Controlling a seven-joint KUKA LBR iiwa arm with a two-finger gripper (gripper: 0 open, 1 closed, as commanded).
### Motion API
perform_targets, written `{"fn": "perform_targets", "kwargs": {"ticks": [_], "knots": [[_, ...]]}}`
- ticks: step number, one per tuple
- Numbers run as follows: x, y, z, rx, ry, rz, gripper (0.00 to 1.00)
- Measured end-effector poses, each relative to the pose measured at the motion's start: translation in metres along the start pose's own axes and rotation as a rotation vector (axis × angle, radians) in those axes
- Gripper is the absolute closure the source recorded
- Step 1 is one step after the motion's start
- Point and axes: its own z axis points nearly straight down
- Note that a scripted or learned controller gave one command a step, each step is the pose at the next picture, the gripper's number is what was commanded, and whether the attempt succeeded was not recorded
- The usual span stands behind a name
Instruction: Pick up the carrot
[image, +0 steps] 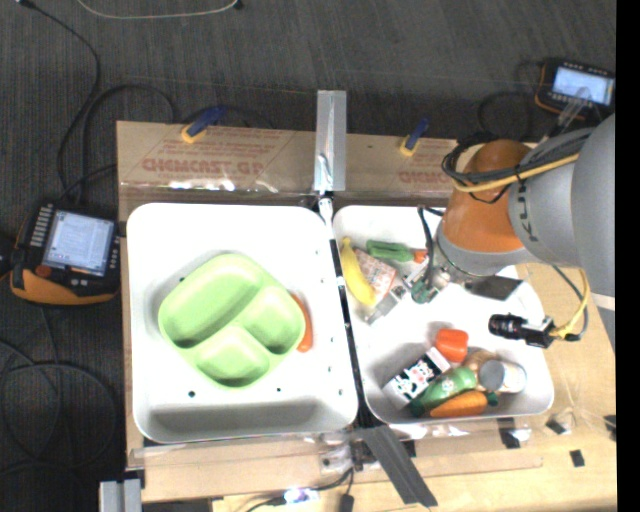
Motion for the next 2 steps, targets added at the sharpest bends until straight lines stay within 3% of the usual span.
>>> {"fn": "perform_targets", "kwargs": {"ticks": [1,2], "knots": [[-0.069,0.011,-0.084,0.011,0.0,0.144,0.0],[-0.12,-0.039,-0.111,0.011,0.0,0.043,0.0]]}}
